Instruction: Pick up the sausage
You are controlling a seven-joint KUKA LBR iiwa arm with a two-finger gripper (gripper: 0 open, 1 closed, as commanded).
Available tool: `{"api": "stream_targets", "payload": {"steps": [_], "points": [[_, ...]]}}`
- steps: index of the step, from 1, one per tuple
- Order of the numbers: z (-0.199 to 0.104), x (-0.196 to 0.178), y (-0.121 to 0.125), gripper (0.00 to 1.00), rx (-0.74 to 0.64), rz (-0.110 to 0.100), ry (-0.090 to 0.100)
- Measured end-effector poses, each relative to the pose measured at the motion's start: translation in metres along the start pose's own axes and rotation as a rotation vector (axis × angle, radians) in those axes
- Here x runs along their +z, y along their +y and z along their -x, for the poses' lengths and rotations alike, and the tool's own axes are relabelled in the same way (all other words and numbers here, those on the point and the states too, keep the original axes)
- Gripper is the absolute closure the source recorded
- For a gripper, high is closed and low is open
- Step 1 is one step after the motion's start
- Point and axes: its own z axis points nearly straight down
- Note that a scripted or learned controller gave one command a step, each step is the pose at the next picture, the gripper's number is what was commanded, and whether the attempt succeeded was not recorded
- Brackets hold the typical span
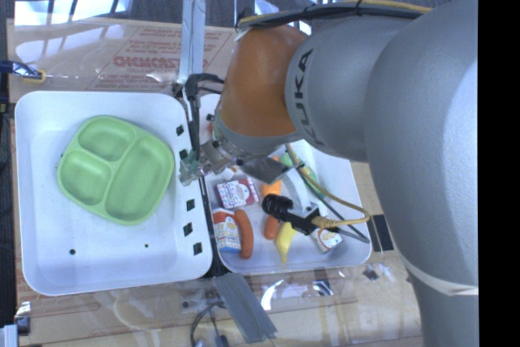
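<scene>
The grey arm [390,85] is crowding over the right bin [357,256], its orange band [256,81] hanging above that bin's far-left corner. The left bin [32,256] is carrying a green divided plate [118,168]. The sausage [245,233] is lying near the right bin's front-left corner, just beside a small packet [227,232] and near a yellow piece [284,240]. The tool [197,162] is sitting at the dividing wall; whether it is open or closed cannot be told. A descent risks clamping the packet instead, or catching the bin wall.
</scene>
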Motion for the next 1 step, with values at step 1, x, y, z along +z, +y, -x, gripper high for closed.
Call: {"api": "stream_targets", "payload": {"steps": [1], "points": [[-0.074, 0.0687, 0.0233, 1.0, -0.234, 0.0, 0.001]]}}
